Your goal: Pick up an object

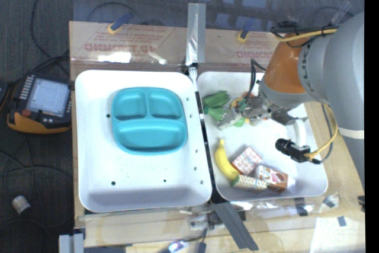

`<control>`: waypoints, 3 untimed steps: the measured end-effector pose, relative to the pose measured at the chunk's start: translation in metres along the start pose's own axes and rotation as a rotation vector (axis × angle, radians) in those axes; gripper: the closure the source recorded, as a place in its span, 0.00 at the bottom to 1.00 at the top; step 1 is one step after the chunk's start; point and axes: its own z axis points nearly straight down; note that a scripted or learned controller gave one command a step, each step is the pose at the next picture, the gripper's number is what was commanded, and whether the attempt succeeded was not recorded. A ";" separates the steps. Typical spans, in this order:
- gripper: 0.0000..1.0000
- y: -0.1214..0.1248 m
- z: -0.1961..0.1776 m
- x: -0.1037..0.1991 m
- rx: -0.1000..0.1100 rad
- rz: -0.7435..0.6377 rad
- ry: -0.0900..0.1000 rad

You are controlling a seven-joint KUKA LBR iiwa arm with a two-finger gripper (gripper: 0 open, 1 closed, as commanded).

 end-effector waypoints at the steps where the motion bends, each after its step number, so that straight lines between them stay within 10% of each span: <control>1: 0.00 0.036 0.001 -0.023 0.003 -0.167 -0.001; 2: 1.00 0.035 -0.007 -0.023 0.009 -0.168 -0.001; 3: 1.00 0.017 -0.003 -0.017 -0.010 -0.445 -0.010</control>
